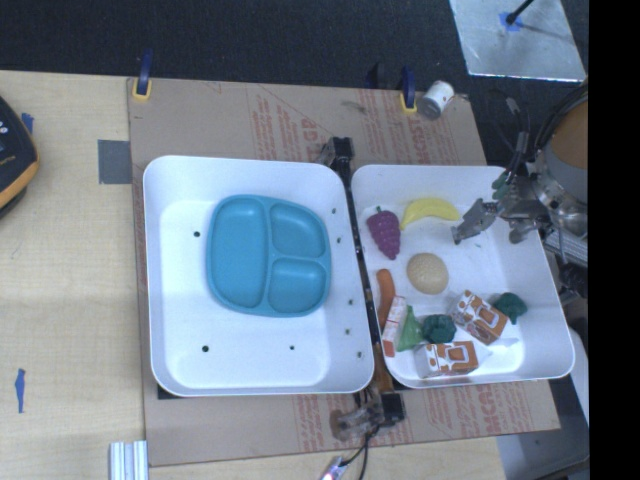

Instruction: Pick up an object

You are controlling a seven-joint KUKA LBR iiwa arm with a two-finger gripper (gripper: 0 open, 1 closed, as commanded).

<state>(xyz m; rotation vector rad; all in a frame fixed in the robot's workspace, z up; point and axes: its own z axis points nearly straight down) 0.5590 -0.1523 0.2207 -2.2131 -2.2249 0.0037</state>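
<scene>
My gripper [489, 232] hangs over the upper right part of the right bin [553, 298], its two fingers spread apart with nothing between them. The left finger's tip sits just right of a yellow banana [430, 210]. A beige round bun [427, 272] lies below and left of the gripper. Purple grapes [384, 231] rest near the bin's left wall. Along the lower part lie an orange sausage [385, 291], a green broccoli piece [437, 328], a small printed carton [478, 315] and a dark green item [511, 305].
The left bin [170, 298] bears a blue divided plate [268, 254]. Another small carton [450, 358] and a red-and-white packet [396, 319] lie at the right bin's front. A white roll [437, 97] sits on the cardboard behind the bins.
</scene>
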